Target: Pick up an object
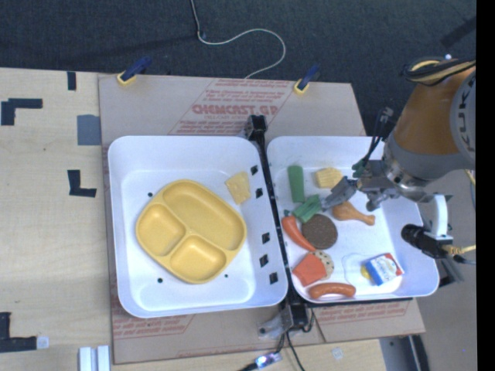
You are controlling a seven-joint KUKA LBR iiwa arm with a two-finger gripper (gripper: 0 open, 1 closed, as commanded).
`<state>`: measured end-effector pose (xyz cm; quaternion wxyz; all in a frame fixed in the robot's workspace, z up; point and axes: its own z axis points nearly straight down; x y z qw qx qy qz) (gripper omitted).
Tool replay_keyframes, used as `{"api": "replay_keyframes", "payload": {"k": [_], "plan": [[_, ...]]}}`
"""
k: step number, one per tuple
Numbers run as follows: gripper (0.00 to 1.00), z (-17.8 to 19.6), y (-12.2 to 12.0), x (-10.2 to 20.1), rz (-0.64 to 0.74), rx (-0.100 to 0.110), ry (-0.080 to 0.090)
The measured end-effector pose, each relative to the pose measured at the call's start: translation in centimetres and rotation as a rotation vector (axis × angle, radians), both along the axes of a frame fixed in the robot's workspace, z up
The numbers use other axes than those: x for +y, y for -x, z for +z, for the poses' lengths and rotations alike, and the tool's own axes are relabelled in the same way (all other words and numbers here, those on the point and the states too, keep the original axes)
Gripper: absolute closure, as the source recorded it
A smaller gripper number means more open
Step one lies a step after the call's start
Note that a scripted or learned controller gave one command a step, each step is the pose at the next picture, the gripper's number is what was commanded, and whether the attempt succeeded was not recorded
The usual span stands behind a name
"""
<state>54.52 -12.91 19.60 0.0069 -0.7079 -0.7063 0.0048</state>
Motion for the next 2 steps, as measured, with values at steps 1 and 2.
{"api": "replay_keyframes", "payload": {"k": [1, 2], "plan": [[0.00, 0.8, -0.3, 0.0, 0.004, -0.014, 0.002], [0.00, -4.4, -1.2, -0.3, 0.003, -0.012, 0.003]]}}
